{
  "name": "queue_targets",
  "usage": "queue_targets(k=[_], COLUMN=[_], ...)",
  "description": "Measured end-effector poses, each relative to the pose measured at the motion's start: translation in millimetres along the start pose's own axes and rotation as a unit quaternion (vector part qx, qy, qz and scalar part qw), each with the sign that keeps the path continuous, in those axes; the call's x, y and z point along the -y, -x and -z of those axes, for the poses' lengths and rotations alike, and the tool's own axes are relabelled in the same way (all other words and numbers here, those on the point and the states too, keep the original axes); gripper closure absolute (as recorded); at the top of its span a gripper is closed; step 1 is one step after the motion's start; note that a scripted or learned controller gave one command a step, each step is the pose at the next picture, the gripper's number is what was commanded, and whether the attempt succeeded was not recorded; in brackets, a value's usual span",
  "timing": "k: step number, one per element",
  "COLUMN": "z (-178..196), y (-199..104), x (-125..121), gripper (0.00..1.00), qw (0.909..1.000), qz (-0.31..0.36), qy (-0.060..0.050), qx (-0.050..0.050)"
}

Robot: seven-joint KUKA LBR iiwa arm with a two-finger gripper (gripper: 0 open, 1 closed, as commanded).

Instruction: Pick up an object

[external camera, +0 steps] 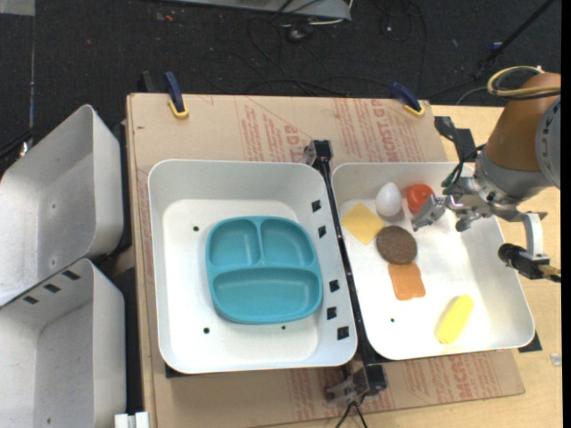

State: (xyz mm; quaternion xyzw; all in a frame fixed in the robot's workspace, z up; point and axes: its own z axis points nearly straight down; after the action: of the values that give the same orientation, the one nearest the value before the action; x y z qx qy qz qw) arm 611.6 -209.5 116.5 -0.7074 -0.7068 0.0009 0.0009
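Five items in right bin (500, 328). Gripper (437, 210) hovers beside red object (419, 196), just left of fingertips, touching white egg (388, 200). Finger state: cannot tell; nothing visibly grasped.

The right bin (500, 328) has bare floor on its right side and along its near edge. The egg (388, 199), red thing (419, 196), yellow slice (362, 223), brown disc (396, 244), orange slice (407, 281) and yellow lump (454, 319) crowd its left and middle.
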Motion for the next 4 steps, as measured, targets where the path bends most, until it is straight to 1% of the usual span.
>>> queue_targets(k=[1, 2, 3, 4], z=[14, 75, 139, 187], y=[0, -5, -3, -2], x=[-1, 2, 5, 3], gripper=[1.00, 1.00, 1.00, 1.00], qw=[1.0000, 1.0000, 1.0000, 1.0000], qz=[0.001, 0.002, 0.002, 0.002], qy=[0.003, 0.005, 0.005, 0.005], qx=[0.001, 0.001, 0.002, 0.002])
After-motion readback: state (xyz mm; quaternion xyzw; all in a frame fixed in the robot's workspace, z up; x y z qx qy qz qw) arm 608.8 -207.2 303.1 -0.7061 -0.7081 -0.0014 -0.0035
